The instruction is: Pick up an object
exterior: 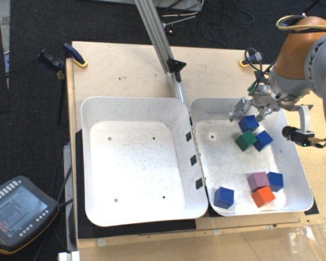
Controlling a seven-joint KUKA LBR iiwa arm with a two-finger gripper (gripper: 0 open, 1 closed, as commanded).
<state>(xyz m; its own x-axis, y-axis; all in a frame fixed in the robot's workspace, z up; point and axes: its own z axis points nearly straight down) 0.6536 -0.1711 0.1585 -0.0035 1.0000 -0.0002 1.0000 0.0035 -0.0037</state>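
My gripper (251, 111) hangs over the back part of the right bin (213, 109) with its fingers spread open and nothing held between them. Just under its tips sits a blue cube (249, 123), touching or nearly touching them. Against that cube's near side lie a green cube (246, 141) and another blue cube (263, 140), all three bunched together.
Near the right bin's front are a purple cube (257, 181), a blue cube (275, 180), an orange cube (263, 196) and a lone blue cube (224, 197). The left bin (88, 109) lies beside it. A slanted metal pole (155, 29) crosses the bench's back.
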